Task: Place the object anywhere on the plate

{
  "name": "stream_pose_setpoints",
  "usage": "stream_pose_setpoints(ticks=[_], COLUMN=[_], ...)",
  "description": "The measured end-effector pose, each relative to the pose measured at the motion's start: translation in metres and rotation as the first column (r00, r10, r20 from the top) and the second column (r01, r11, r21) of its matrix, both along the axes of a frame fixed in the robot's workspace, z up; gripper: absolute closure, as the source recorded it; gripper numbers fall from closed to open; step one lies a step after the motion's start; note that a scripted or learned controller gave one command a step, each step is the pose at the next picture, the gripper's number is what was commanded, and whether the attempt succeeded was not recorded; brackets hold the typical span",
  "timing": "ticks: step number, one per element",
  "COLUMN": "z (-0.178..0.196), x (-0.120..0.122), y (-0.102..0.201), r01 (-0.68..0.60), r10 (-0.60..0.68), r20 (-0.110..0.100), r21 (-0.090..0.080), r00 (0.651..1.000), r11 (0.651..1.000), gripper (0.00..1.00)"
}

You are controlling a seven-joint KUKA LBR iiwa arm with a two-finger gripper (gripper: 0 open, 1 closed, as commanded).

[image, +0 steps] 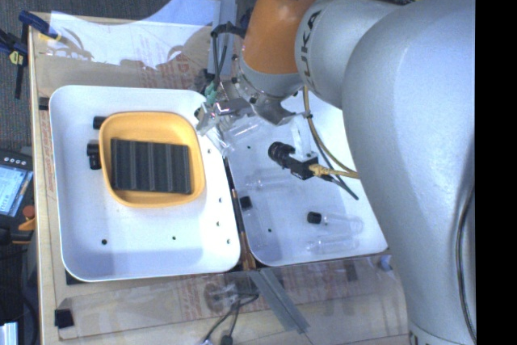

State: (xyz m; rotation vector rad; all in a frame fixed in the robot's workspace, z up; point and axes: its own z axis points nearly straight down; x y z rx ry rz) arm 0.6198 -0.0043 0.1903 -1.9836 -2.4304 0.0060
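Object to place not identifiable; nothing distinct between fingers. Yellow rounded-square plate with dark ribbed centre sits in left white bin, bare of objects. Gripper hangs over seam between bins, near plate's upper-right corner; jaw state: cannot tell. Right white bin holds small black bits. Judgement: placement not done.
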Motion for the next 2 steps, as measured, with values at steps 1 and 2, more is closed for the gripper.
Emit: stream_pose_setpoints(ticks=[1,2], z=[0.0,0.049], x=[0.0,-0.009], y=[0.0,-0.012], r01=[0.0,0.024], r10=[0.0,-0.024], r20=[0.001,0.004], r21=[0.0,0.0], r00=[1.0,1.0], r11=[1.0,1.0], gripper=[0.0,0.0])
